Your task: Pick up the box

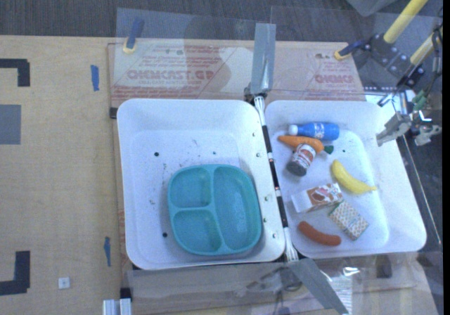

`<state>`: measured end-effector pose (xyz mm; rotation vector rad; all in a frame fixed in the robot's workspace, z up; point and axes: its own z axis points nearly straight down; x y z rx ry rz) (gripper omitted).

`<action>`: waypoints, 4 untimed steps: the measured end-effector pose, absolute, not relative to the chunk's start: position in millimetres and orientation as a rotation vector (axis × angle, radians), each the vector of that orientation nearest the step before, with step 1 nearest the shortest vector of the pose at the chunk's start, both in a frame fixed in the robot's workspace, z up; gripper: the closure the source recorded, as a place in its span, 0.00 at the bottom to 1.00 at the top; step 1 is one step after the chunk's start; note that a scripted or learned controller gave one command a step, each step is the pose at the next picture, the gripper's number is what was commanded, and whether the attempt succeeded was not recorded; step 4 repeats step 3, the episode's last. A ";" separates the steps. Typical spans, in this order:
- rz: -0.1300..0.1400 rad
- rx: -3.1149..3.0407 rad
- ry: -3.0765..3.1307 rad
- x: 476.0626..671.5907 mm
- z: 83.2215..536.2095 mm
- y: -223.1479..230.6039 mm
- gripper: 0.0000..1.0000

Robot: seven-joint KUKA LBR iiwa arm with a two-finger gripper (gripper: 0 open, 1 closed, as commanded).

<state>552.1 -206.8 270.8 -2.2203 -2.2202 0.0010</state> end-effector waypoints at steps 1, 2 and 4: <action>-0.001 -2.083 -2.355 568.1 95.7 -162.9 0.00; -0.003 -2.092 -2.351 568.0 105.6 -166.0 1.00; 0.000 -2.175 -2.268 501.0 220.8 -95.5 1.00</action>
